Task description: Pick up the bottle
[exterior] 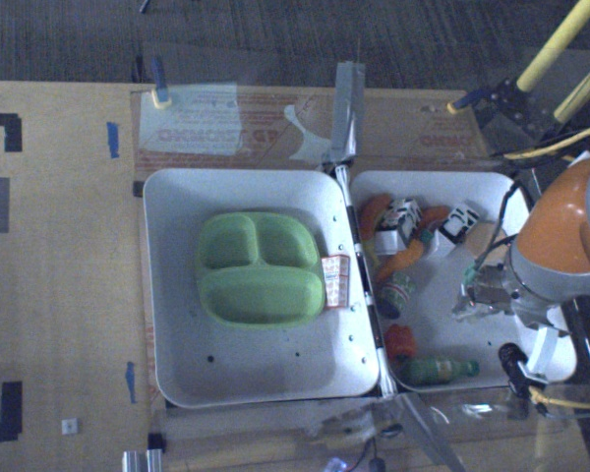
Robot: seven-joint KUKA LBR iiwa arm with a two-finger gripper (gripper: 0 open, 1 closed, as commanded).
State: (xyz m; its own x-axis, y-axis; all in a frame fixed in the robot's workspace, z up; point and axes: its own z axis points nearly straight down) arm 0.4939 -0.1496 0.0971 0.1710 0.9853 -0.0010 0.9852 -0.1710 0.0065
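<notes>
The left white plastic bin [167,264] holds a green divided plastic tray [259,268], and a small red and white packet [334,281] lies just beside the tray on its right. In the right white bin [492,180] the green bottle with a red cap [431,369] lies on its side near the front wall, cap toward the left. Behind it are orange and black-and-white toys [405,229] in a heap. The gripper [482,298] hangs over the right part of this bin, apart from the bottle; whether it is closed or not I cannot tell. The bins sit on a tan wooden bench [59,264] with blue tape marks [112,139]. Dark grey carpet [275,18] lies beyond.
</notes>
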